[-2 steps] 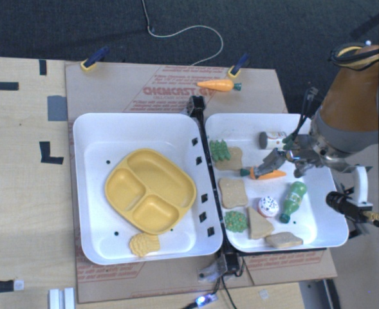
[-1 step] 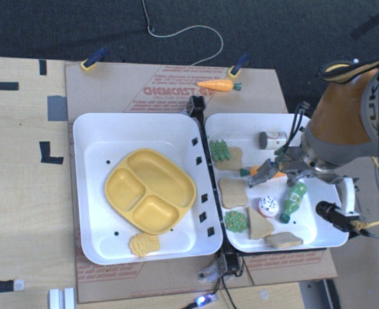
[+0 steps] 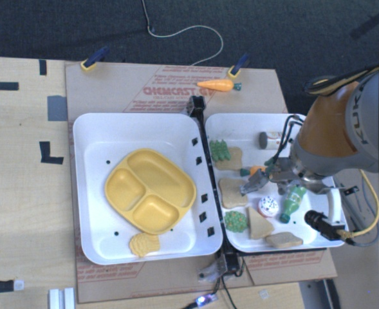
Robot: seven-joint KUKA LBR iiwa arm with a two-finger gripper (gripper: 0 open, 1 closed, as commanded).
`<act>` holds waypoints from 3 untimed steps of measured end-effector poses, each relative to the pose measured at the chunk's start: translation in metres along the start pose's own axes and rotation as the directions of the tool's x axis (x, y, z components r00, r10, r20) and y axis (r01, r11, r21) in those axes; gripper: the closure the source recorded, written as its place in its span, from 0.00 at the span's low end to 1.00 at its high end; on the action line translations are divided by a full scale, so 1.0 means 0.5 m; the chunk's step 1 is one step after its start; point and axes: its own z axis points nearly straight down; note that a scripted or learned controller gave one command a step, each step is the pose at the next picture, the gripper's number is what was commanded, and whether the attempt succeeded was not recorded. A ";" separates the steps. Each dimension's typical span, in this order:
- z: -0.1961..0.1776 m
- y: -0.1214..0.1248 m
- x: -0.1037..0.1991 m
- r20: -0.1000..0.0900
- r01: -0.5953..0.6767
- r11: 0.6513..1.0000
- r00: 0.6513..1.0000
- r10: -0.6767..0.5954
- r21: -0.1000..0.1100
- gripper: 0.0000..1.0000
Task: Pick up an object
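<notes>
My gripper (image 3: 268,187) hangs low over the middle of the right bin (image 3: 253,122), open, with nothing seen between its fingers. One grey finger (image 3: 251,186) points left over a tan bread slice (image 3: 231,193). Just below the gripper lie a white ball with red dots (image 3: 268,205) and a green bottle (image 3: 292,201). A small orange and teal piece (image 3: 253,170) sits right beside the gripper's upper left. Around them are a green toy (image 3: 220,150), a green broccoli (image 3: 235,221), a tan wedge (image 3: 261,226) and a grey cylinder (image 3: 268,139).
The left bin (image 3: 86,172) holds a yellow divided plate (image 3: 150,188) and a yellow waffle piece (image 3: 144,243). An orange carrot (image 3: 216,85) lies on the cardboard behind the bins. A flat tan piece (image 3: 284,239) rests at the right bin's front edge.
</notes>
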 end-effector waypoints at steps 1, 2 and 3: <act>0.121 -0.018 0.003 0.000 -0.001 1.000 1.000 0.001 -0.001 0.00; 0.134 -0.017 0.002 0.001 0.000 1.000 1.000 0.000 -0.007 0.00; 0.111 -0.014 0.007 -0.002 0.001 1.000 1.000 -0.001 -0.010 1.00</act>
